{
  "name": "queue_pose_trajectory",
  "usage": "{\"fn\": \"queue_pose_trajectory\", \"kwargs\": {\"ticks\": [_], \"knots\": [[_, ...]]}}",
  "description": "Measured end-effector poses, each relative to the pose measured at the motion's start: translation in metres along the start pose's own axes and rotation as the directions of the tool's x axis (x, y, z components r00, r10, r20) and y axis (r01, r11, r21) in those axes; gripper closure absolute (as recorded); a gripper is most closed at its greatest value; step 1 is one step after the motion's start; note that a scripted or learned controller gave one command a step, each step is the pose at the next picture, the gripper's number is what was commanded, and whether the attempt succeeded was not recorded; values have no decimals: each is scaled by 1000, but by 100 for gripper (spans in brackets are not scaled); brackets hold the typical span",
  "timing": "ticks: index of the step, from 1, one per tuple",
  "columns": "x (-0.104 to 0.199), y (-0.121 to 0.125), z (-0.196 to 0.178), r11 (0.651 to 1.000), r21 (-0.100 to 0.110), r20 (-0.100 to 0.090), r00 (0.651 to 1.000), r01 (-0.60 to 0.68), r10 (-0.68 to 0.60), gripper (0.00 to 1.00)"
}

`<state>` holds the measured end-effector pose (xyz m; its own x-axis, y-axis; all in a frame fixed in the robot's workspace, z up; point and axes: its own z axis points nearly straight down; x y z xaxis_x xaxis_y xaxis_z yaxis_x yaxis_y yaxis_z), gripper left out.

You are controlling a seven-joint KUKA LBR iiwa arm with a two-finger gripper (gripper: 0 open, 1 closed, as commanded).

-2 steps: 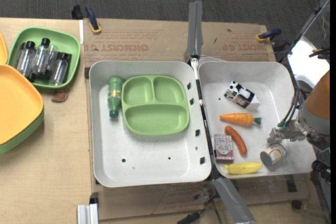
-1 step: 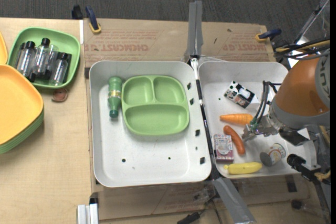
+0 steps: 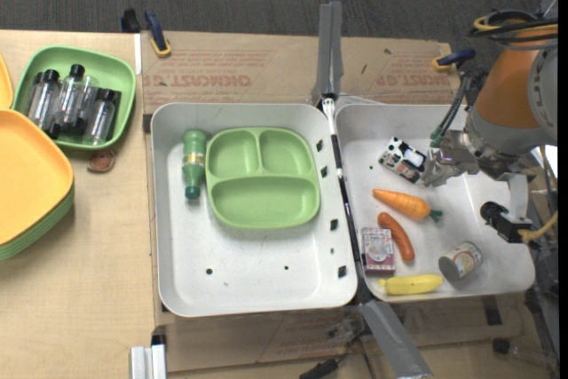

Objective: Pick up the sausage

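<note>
Since the near end of the right bin [image 3: 497,284] is crowded, start there: a banana [image 3: 413,284] lies along the lower rim, a small tin can [image 3: 460,262] on its side to its right, a pink carton [image 3: 378,248] at the lower left against the dividing wall. The sausage [image 3: 397,236] lies just right of the carton, close to it, reddish-orange, long axis running from upper left to lower right. Directly above it sits a carrot [image 3: 404,204], tip pointing left, green stub right; the two are nearly touching at the sausage's upper end. Further up, a black-and-white toy [image 3: 402,160].

The gripper [image 3: 437,169] hangs at the bin's upper right, beside the toy, with the sausage down and left of it past the carrot. Nothing is between the tips; whether they are spread or closed I can't tell at this slant.

Judgement: tight pick, carton on one side, carrot above; free floor is to the sausage's right.

Left bin [image 3: 177,280] holds a green divided plate [image 3: 263,177] and a green bottle [image 3: 193,162].
</note>
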<state>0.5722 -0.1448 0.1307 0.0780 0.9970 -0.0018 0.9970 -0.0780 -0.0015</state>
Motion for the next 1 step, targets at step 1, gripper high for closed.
{"fn": "queue_pose_trajectory", "kwargs": {"ticks": [1], "knots": [[0, 0, 0, 1000, 0, 0, 1000, 0, 0, 0]]}}
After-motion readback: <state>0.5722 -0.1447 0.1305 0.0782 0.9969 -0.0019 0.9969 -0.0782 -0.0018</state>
